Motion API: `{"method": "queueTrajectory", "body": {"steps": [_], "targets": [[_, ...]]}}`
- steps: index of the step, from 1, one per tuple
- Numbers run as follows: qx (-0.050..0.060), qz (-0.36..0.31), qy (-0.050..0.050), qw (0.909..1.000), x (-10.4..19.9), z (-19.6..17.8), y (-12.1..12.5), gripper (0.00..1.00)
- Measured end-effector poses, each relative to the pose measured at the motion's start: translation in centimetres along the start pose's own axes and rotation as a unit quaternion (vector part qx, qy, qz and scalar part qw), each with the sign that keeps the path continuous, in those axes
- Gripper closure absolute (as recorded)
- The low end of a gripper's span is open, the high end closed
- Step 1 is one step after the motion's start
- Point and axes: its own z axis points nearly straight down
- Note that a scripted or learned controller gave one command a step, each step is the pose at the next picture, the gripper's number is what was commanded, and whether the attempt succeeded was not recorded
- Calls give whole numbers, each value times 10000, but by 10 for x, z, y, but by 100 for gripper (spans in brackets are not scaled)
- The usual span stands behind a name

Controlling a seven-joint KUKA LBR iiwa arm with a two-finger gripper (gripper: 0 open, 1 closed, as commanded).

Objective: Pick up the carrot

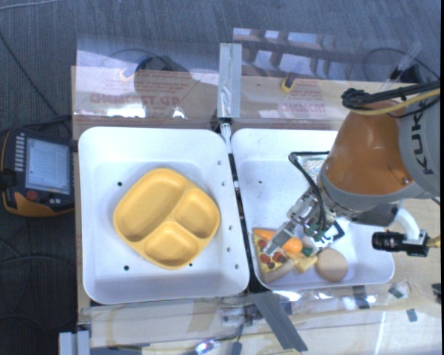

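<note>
The carrot (294, 248), a short orange piece with a green end, lies near the front of the right bin (270, 168). It rests between a pizza slice (270, 263) on its left and a tan egg-shaped piece (331, 265) on its right. My gripper (280, 241) reaches down from the right and sits low over the toys, just left of the carrot and above the top of the pizza slice. The gripper body hides part of the carrot.
A yellow divided plate (166, 217) lies in the left bin (96, 198). The bins' shared wall (237, 198) runs just left of the toys. A black-rimmed object (308, 161) sits behind the arm in the right bin.
</note>
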Motion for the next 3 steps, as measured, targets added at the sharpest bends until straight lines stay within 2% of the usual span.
{"method": "queueTrajectory", "body": {"steps": [1,2,3], "targets": [[-11,4,-5,10000,-1,-9,1,100],[-20,0,-9,10000,-1,-18,3,100],[-19,-1,-7,10000,-1,-18,3,0]]}}
